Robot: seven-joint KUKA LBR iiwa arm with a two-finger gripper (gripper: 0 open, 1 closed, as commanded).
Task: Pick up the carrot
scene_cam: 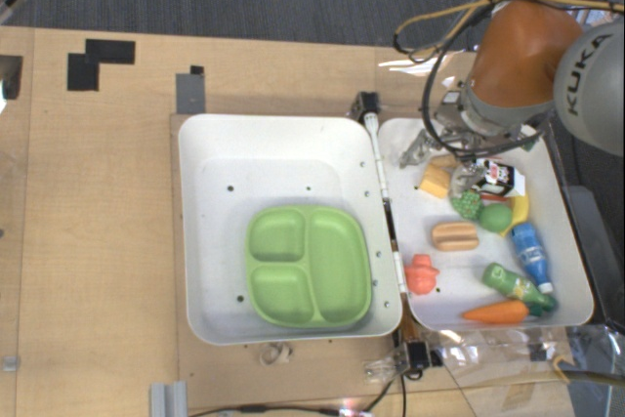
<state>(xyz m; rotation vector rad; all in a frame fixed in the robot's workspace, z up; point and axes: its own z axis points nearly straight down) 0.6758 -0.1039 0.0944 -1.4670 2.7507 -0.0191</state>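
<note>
Carrot (495,312) lies flat near the front edge of the right bin (576,293), just below a green bottle (516,284) and a blue bottle (530,254). The tool (467,173) hangs over the rear part of the same bin, above a yellow wedge (437,179) and a green item (467,204), well apart from the carrot. Its grip state cannot be determined. The left bin (210,151) on the table (88,239) holds a green divided plate (309,266).
</note>
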